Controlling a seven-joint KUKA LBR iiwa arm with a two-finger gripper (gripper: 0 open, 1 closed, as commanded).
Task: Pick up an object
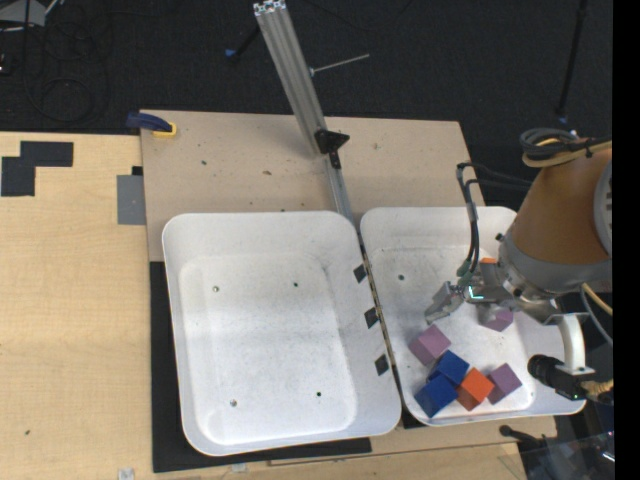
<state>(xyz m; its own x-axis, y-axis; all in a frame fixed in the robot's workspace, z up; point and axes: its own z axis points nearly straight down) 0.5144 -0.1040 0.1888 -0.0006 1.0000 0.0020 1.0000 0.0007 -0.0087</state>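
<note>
Right, two white bins side by side on the desk: left bin w/ a wide bare floor, only a few dark specks on it, so lots of open room there; right bin is crowded at its near end. Between them runs a shared edge w/ three small black clips. Arm comes in from the right, over the right bin's right rim, and covers much of that side. Hand sits low in the right bin's middle, metal fingers pointing left; can't tell if they're spread or closed, and nothing shows between them. Blocks, counted: three purple, two blue, one orange, six total. Purple block lies just under the wrist, partly hidden by it, touching or v. near the hand's body, can't tell which. Second purple block lies just below-left of the fingers, apart from them. Blue pair lies near the bin's front rim, touching each other; orange block just right of them, third purple beside it. Cluster hugs the front rim, little room on that side; the bin's far half is bare. Slanted alu rail crosses the desk's back edge down to the bins' junction. Blue-yellow clamp at desk's far left corner. No readable writing or labels anywhere.
</note>
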